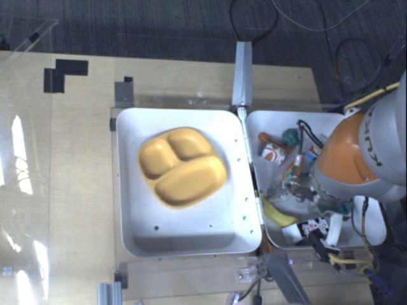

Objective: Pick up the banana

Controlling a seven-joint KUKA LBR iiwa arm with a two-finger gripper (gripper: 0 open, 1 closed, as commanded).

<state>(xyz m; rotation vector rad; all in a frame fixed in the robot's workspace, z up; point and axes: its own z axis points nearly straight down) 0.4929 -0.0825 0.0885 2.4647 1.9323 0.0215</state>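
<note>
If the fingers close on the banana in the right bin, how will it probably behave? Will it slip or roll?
The banana is curved with a smooth, glossy-looking skin, so it may slip or pivot in a narrow grip. It lies against the right bin wall, which probably stops rolling but leaves little room on that side. It looks rigid, likely a light toy.

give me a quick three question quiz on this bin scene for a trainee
1. True or false: the banana lies in the right bin.
2. What sits in the left bin? A) yellow divided tray B) blue cup C) red box
3. Fill in: the arm wears an ____ band above the wrist.

Key: 1 true; 2 A, the yellow divided tray; 3 orange.
</note>
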